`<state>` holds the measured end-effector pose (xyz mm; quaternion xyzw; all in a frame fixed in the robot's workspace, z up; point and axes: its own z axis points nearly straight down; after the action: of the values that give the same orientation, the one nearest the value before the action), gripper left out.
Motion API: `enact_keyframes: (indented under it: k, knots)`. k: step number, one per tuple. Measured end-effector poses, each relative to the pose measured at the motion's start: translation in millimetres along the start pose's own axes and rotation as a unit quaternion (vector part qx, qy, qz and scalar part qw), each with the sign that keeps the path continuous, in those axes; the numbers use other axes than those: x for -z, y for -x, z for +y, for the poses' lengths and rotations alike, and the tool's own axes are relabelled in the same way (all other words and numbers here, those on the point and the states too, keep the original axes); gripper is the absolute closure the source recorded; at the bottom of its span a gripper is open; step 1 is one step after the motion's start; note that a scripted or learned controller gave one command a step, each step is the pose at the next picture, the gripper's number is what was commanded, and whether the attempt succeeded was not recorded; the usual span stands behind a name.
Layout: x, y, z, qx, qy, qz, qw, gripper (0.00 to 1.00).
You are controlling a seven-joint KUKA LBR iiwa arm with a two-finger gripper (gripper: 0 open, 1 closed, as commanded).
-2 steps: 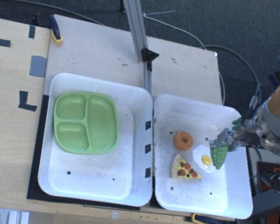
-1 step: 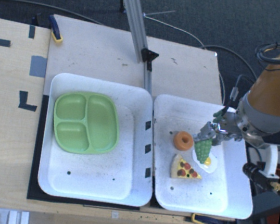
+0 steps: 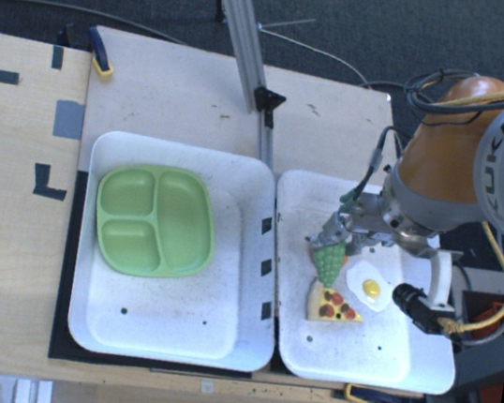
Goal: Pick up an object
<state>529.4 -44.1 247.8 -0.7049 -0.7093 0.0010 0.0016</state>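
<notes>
In the right bin (image 3: 397,361) lie three toy foods: a green bunch of grapes (image 3: 328,265), a fried egg (image 3: 369,287) and a pizza slice (image 3: 332,305). My gripper (image 3: 333,237) hangs over the middle of this bin, its tip right at the top end of the grapes. The arm's grey body and orange band cover the bin's upper right part. Whether the tip touches the grapes is not visible from here.
The left bin (image 3: 157,323) holds a green divided plate (image 3: 154,220) in its upper left. A metal pole (image 3: 249,39) slants down to the ridge between the bins. Black cables and a connector (image 3: 420,308) hang by the right bin's right side.
</notes>
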Motion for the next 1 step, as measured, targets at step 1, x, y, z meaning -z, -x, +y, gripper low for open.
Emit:
enact_keyframes:
  k: [1]
  knots:
    - [-9.3, -53.4, 16.2, 0.000, 0.001, 0.000, 1.0000, 1.00]
